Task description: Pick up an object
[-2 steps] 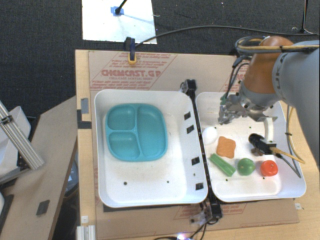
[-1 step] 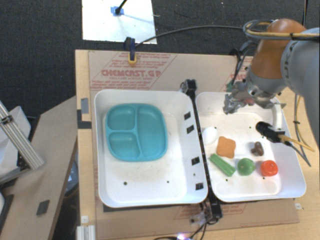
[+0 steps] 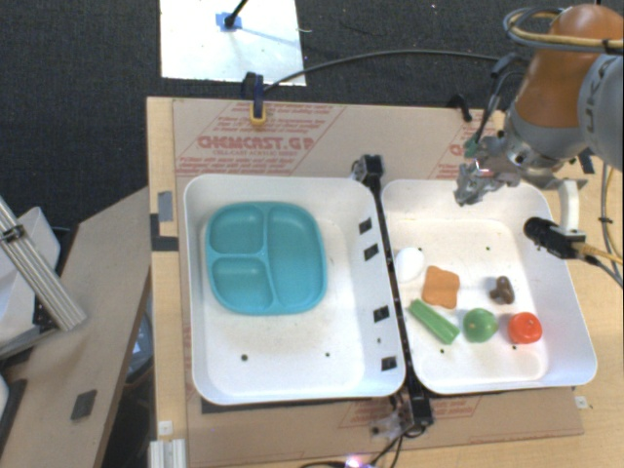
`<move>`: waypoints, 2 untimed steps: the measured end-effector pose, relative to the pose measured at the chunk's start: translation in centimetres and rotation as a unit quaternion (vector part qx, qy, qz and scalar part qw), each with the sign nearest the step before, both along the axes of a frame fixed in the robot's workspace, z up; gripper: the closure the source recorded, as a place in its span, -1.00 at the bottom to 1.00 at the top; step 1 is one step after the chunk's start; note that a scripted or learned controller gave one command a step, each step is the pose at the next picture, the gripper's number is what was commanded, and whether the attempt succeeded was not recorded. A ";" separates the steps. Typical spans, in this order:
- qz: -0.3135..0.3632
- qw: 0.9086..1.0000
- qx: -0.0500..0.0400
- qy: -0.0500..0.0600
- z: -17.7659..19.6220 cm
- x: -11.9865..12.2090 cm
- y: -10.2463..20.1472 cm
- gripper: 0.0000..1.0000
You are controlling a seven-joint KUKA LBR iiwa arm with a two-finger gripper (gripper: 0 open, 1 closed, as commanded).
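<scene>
The gripper (image 3: 475, 185) hangs over the far edge of the right bin (image 3: 561, 354), nothing visibly between its fingers; whether they are apart or together, I cannot tell. Nearer the camera in that bin lie a white ball (image 3: 409, 261), an orange block (image 3: 441, 287), a brown lump (image 3: 501, 289), a green stick (image 3: 433, 321), a green ball (image 3: 479, 326) and a red fruit (image 3: 525, 329). The left bin (image 3: 283, 369) holds a teal divided plate (image 3: 264, 257)

Teal divided plate (image 3: 264, 258) in left white bin (image 3: 292, 378); white sheet (image 3: 230, 27) on dark floor beyond bench.
</scene>
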State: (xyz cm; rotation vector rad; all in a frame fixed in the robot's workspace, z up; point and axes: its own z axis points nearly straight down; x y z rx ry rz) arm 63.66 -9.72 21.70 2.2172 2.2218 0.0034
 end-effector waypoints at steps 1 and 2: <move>0.001 1.000 0.000 0.000 4.5 0.1 0.0 1.00; 0.002 1.000 0.000 0.002 3.0 -1.3 5.0 1.00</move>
